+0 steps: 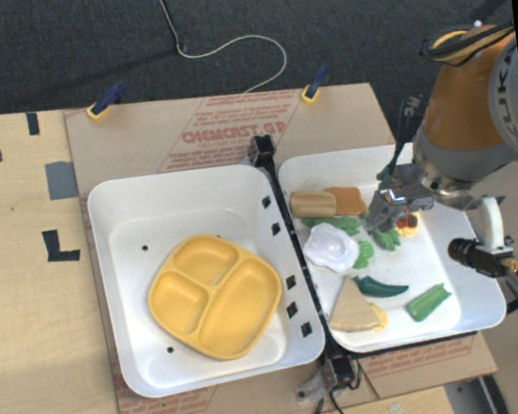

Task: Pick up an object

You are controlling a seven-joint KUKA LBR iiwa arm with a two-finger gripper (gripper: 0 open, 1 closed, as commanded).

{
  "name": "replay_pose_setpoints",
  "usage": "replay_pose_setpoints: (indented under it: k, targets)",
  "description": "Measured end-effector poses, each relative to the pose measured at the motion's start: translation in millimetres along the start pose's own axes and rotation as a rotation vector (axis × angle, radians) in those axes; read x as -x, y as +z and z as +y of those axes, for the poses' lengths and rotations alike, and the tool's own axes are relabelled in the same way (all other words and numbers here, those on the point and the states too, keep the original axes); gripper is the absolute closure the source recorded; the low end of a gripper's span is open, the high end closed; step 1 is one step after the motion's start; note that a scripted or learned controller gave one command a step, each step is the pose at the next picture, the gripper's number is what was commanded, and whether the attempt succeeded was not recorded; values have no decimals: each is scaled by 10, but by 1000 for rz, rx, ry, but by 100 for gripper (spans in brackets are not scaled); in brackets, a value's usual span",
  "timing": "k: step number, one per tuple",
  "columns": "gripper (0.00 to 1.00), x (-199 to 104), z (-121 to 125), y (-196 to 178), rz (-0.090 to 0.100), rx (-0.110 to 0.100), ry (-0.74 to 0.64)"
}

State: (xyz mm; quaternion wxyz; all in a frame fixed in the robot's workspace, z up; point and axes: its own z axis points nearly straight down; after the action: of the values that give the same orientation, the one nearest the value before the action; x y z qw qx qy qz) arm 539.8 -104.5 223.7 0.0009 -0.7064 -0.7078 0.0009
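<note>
My claw [385,216] hangs low in the right bin [473,320], right of frame centre, over a small red and green toy [403,226]; whether it grips, I cannot tell. Left of it lie a brown roll [325,203] and a white piece [331,249]. A yellow divided plate [216,295] sits in the left bin [115,230].

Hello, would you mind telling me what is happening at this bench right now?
The arm reaches in from the right and has its gripper low over the right bin, among small toy foods: a bread roll, a white lump, a green pepper and a sandwich wedge. Whether it holds anything cannot be told. The left bin holds a yellow divided plate, untouched.
</note>
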Motion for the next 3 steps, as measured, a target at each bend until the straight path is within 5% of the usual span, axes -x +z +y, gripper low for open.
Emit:
replay_pose_setpoints:
  k: [3]
  targets:
    - [100, -1647, 450, 18, 1, -2, -6]
